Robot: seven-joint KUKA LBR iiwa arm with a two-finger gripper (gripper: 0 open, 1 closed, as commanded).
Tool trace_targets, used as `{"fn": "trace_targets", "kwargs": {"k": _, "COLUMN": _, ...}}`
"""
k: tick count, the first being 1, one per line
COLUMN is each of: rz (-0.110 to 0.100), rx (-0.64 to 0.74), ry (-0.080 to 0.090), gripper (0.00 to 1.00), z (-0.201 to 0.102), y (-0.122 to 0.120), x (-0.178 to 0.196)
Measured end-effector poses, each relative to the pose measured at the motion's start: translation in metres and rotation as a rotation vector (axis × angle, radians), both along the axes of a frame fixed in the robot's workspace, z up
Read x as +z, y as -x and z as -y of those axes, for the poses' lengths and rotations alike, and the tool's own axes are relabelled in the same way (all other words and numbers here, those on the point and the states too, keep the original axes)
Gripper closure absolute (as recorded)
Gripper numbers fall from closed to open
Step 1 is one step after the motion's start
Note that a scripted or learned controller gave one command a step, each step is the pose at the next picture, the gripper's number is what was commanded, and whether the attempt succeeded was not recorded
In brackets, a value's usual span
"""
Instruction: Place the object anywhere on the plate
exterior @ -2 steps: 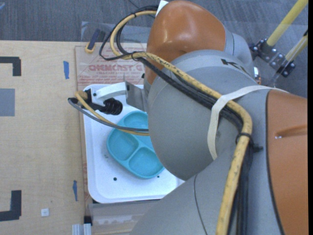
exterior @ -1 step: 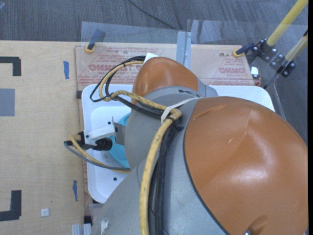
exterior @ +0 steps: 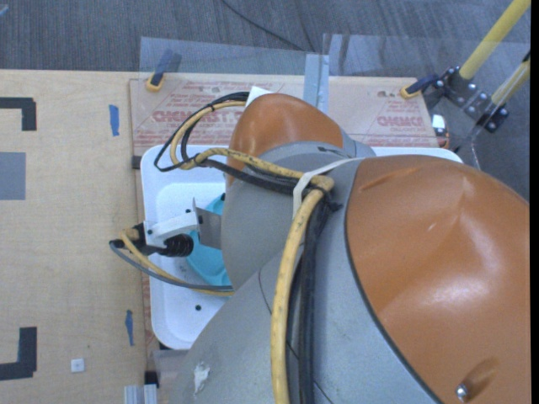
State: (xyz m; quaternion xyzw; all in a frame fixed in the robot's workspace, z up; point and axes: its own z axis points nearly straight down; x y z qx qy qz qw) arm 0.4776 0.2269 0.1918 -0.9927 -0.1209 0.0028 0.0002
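My arm fills most of the camera view and reaches down into the left white bin (exterior: 168, 194). The gripper (exterior: 217, 230) sits low over the middle of that bin, under the grey wrist. A teal-blue thing (exterior: 206, 262) lies on the bin floor just beneath the gripper. Only its lower edge and a sliver near the wrist (exterior: 218, 202) show, so I cannot tell whether it is a plate or another object. The rest of the bin's contents are covered by the arm.
The right bin is almost wholly covered by the arm, with only its far rim (exterior: 421, 151) showing. Left of the bins is bare wooden bench (exterior: 67, 225) with black and blue tape marks. A printed board (exterior: 210, 108) lies behind the bins.
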Motion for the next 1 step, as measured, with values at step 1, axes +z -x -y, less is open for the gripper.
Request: {"fn": "trace_targets", "kwargs": {"k": 1, "rz": 0.003, "rx": 0.033, "ry": 0.001, "gripper": 1.0, "z": 0.0018, "y": -0.0363, "x": -0.0007}}
